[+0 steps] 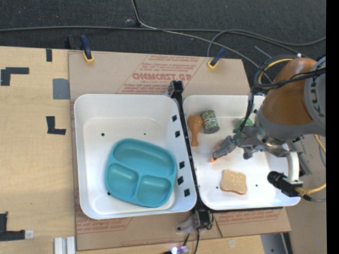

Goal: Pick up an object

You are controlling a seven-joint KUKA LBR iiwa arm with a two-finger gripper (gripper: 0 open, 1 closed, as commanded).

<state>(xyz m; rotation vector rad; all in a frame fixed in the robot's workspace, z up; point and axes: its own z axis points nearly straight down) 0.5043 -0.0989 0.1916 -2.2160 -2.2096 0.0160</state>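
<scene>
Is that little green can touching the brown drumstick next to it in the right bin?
Touching, as far as the camera view shows: the green can sits right against the drumstick, with no white bin floor visible between them.

Both white bins [87,115] are seen to be of smooth, slightly glossy plastic. The divided teal plate [140,172] looks like smooth matt plastic. Printed brown cardboard [159,73] is laid beneath them on a pale wood bench [32,157]. The arm's orange band [288,97] is glossy.
</scene>
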